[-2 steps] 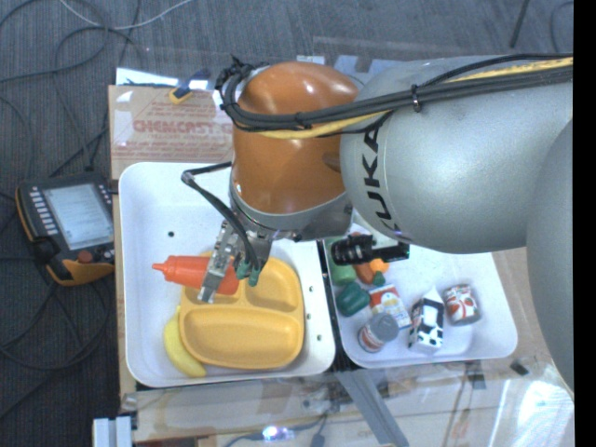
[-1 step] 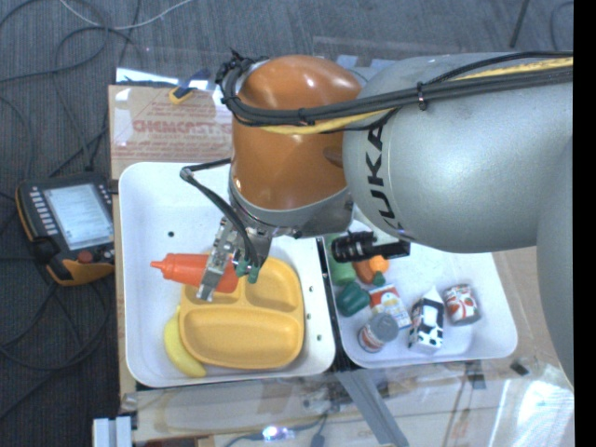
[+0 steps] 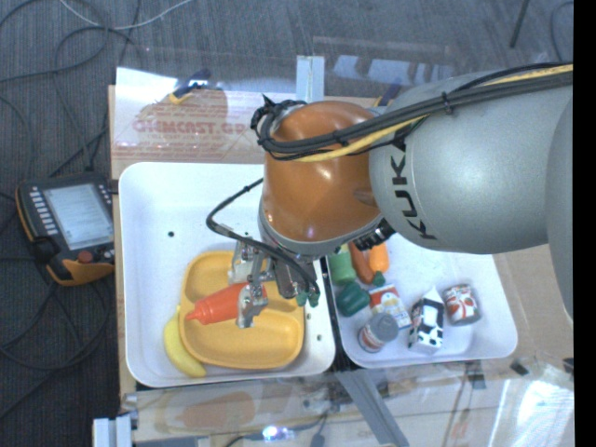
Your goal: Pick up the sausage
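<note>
- Dark grey carpet (image 3: 140, 7) lies round the bench, with black cables (image 3: 88, 12) trailing across it at the top.
- On the carpet to the left sits a teach pendant (image 3: 70, 223) with a lit screen and an orange-edged case; its screen text is too small to read.
- Behind the left bin lies a flat cardboard sheet (image 3: 186, 128) with faded reddish lettering that cannot be read.
- Two shallow white bins stand side by side: the left bin (image 3: 149, 212) and the right bin (image 3: 498, 329).
- On the grey arm (image 3: 475, 175), black letters read "KUK"; the rest is cut off by the orange band (image 3: 317, 180).
- The gripper (image 3: 250, 298) hangs low over the left bin, right at the blunt end of the sausage (image 3: 216, 307); whether it is wide or closed cannot be told.
- The sausage, an orange-red tapered piece, lies on a yellow plate (image 3: 247, 343) in the left bin, point toward the left.
- A banana (image 3: 182, 347) curves along the plate's left rim.
- The right bin holds green pieces (image 3: 352, 298), a small orange piece (image 3: 379, 261), a round tin (image 3: 377, 331), a cow-patterned carton (image 3: 428, 324) and a red-and-white can (image 3: 459, 304); their labels are illegible.
</note>
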Robot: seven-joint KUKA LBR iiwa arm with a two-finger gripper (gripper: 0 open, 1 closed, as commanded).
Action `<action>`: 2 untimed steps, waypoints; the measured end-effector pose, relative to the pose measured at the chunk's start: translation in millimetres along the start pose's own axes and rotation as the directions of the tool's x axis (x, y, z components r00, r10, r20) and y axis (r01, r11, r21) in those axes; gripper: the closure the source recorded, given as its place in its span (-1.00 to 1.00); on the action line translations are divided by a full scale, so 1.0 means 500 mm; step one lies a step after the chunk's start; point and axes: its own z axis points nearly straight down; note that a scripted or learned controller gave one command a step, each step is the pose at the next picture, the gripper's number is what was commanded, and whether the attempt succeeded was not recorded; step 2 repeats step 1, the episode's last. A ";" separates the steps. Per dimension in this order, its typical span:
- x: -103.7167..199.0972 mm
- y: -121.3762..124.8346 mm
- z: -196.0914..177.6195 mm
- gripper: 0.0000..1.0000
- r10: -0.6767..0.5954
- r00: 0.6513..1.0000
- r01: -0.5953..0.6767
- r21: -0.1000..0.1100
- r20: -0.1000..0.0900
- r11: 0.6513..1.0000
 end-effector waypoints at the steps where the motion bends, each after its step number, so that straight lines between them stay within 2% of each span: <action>1: -0.018 -0.145 -0.034 1.00 -0.121 0.993 0.121 0.001 0.004 0.993; 2: -0.018 -0.145 -0.034 1.00 -0.121 0.993 0.121 0.001 0.004 0.993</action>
